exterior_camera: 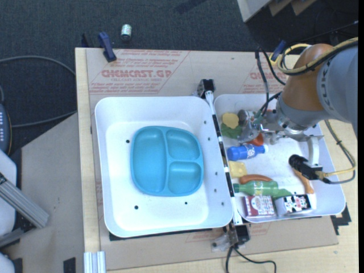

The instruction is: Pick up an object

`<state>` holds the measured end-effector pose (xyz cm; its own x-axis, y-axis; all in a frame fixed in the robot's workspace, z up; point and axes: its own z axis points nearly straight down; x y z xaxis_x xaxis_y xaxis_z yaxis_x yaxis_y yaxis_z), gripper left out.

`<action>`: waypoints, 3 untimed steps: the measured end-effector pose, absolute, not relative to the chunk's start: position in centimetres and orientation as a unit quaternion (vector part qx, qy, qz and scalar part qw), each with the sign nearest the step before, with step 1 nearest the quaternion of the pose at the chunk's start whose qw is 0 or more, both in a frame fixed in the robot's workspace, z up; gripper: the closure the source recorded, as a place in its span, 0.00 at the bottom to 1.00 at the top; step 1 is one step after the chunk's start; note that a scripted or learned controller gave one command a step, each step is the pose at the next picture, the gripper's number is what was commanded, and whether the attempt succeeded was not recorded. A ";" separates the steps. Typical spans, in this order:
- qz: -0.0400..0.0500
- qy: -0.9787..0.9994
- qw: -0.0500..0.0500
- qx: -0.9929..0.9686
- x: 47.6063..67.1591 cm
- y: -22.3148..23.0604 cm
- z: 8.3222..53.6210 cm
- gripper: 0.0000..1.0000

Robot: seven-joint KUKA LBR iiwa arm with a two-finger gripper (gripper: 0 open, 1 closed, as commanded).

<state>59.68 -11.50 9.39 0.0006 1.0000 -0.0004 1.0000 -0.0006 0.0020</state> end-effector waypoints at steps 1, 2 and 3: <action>-0.001 0.707 0.000 0.707 66.7 -10.0 8.5 0.00; 0.001 0.708 0.003 0.706 66.8 -9.9 9.7 1.00; 0.000 0.707 -0.001 0.707 59.0 -11.8 14.0 1.00</action>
<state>58.98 -11.79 13.95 0.0008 1.0000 0.0006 1.0000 -0.0008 -0.0014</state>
